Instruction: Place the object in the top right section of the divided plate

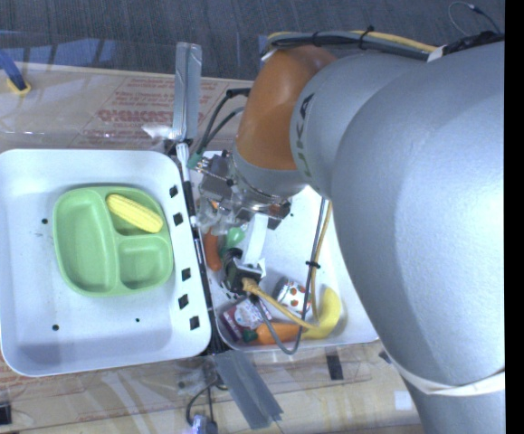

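Camera view: stubby, ribbed yellow corn cob (pixel 135 212)

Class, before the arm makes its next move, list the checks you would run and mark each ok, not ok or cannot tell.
1. Green divided plate sits flat in the left bin: ok.
2. Yellow corn cob lies in the plate's top right section: ok.
3. Gripper is over the right bin, apart from the plate: ok.
4. Banana and carrot lie inside the right bin: ok.
5. Small items under the wrist identified: cannot tell.
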Controlling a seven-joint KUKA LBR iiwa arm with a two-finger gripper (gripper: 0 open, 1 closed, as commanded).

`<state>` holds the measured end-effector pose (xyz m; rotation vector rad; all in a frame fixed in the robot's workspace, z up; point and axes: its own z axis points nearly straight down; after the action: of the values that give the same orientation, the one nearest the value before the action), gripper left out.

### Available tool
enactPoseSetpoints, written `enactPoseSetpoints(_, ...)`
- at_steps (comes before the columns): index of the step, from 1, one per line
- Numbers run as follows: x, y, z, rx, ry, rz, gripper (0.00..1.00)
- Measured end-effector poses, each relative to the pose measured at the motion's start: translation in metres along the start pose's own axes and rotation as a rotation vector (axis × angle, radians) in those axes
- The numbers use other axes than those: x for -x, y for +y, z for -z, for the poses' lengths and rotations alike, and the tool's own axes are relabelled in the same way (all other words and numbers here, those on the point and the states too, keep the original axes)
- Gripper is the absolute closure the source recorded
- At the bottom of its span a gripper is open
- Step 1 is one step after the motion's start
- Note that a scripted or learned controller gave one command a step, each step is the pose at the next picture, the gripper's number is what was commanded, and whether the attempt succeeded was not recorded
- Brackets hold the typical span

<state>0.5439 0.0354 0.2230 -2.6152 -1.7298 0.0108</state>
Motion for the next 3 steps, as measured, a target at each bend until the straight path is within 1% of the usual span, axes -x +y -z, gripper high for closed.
enactPoseSetpoints(1, -0.046, -0.061, -0.017, 0.002, -0.001, 0.182, 1.0)
enactPoseSetpoints(2, -0.002, -0.037, -0.033, 0.003, 0.0, 0.157, 1.0)
enactPoseSetpoints(3, 0.029, 0.041, -0.031, 0.005, 0.001, 0.104, 1.0)
